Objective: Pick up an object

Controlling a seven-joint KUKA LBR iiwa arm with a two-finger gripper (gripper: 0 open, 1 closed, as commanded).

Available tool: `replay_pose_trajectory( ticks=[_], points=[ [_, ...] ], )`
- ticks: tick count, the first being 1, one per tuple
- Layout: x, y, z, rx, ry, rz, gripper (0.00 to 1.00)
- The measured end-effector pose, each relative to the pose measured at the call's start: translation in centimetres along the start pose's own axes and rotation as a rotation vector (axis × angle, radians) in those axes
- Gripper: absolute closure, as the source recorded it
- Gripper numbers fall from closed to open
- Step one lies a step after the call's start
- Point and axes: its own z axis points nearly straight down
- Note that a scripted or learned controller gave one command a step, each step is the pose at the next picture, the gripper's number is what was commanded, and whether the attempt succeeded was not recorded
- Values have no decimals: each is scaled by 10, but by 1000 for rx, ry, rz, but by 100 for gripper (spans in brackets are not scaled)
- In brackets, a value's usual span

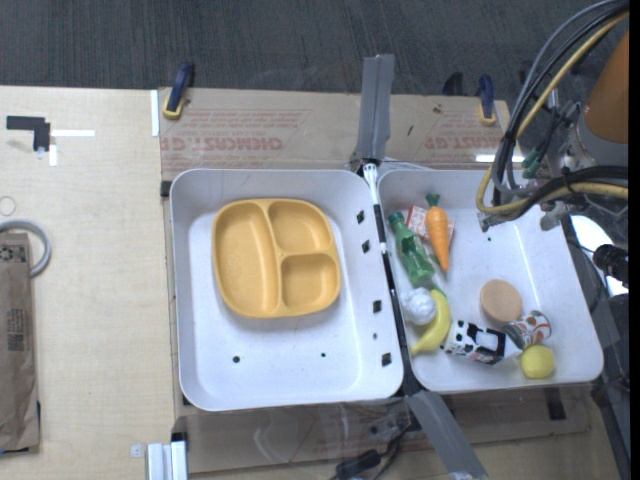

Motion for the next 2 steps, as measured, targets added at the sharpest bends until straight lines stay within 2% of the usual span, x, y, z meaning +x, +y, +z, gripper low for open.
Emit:
replay_pose_trajectory(
  ticks=[1, 2],
  points=[
    [-7, -3, -51, 1, -2, 274, 0],
    [-8, 30, 106, 1, -1, 238, 0]
  ],
)
